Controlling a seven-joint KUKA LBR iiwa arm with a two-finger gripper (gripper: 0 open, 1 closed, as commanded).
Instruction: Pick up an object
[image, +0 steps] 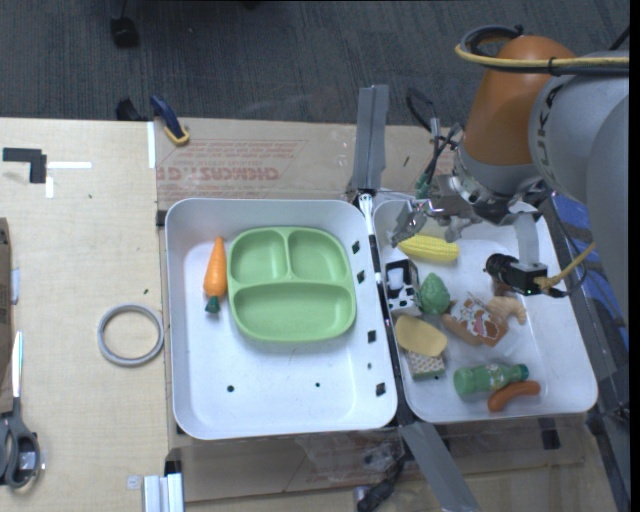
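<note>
My gripper (428, 215) hangs at the back of the right bin (570, 350), just above and behind a yellow corn cob (430, 249). Nothing is visibly held in it. Further forward in that bin lie a green leafy toy (435, 293), a black-and-white item (400, 281), a yellow sandwich piece (421, 340), a brown-and-red food toy (478, 322), a green bottle (488, 378) and a red sausage (513, 395). The grey arm with its orange band (505, 95) reaches in from the upper right.
The left bin (270, 405) holds a green divided plate (292, 282) and an orange carrot (215, 268) beside its left edge. On the bench at the left lie a tape ring (130, 333) and scissors (15, 445). A metal divider (368, 150) stands between the bins.
</note>
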